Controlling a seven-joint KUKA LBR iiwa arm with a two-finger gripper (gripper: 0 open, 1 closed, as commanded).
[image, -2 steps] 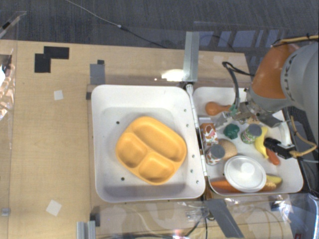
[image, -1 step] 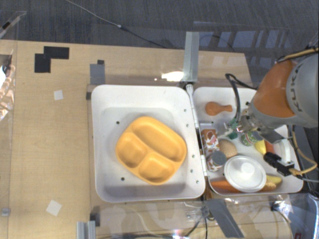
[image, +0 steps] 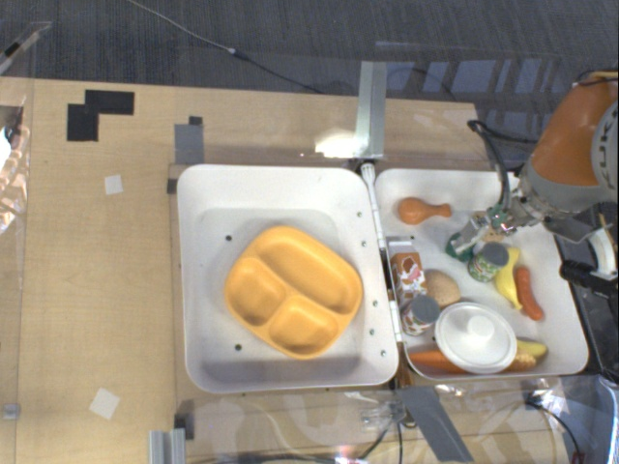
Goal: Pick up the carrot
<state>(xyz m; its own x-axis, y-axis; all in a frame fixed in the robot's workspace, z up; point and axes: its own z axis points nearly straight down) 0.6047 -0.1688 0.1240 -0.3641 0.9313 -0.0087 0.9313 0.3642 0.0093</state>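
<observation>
I see the long orange carrot (image: 437, 362) at the right bin's (image: 576, 354) near edge, half hidden under a round white lidded bowl (image: 475, 336). Farther back, the gripper (image: 486, 228) sits low btwn a green can (image: 486, 262) and an orange drumstick-shaped toy (image: 423, 210); too small/blurred, so I can't tell its opening or contact.

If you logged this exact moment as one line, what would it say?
task: pick carrot | gripper: over right bin, above green can | carrot: bottom edge, beside white bowl, untouched
</observation>
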